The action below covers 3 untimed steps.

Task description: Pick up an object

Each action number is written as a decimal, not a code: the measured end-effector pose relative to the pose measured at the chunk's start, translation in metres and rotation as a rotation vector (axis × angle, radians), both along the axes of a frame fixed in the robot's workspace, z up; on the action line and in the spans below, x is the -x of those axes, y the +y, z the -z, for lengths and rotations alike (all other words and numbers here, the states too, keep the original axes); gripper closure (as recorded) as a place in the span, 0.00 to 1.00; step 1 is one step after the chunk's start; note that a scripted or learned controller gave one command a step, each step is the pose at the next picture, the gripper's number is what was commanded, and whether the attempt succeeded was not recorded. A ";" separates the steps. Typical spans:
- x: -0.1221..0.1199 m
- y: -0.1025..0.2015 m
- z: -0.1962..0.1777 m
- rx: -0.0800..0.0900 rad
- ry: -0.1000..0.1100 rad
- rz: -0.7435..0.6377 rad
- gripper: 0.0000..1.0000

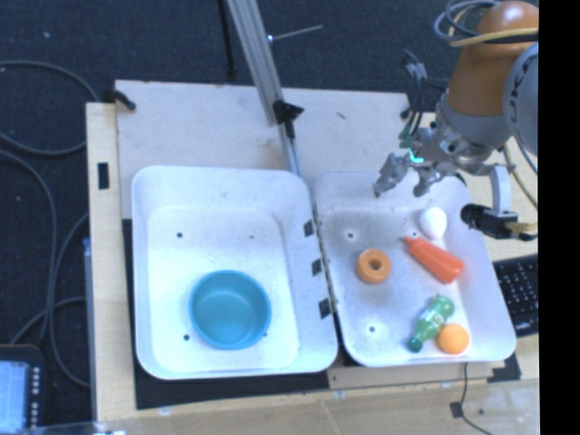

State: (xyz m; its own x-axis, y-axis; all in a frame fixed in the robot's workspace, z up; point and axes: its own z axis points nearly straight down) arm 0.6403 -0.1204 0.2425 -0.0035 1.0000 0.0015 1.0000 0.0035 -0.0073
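Observation:
My gripper (405, 180) hangs above the back edge of the right bin (362, 208), its two fingers spread apart with nothing between them. In that bin lie an orange ring (373, 266) near the middle, an orange carrot (434, 257) to its right, and a white egg (434, 220) just behind the carrot. A green bottle (428, 322) and an orange ball (453, 338) rest at the front right corner. The egg is the closest object, a little in front of and right of the gripper.
The left bin (163, 198) holds a blue bowl (230, 309) at its front. A slanted metal rail (258, 53) runs from the top down to the gap between the bins. A black keyboard (521, 288) sits at the right.

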 end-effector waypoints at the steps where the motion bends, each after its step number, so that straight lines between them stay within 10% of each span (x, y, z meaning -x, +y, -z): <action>1: -0.002 0.000 -0.004 0.001 -0.008 -0.001 0.00; 3: 0.015 0.002 0.099 0.003 -0.001 0.011 0.00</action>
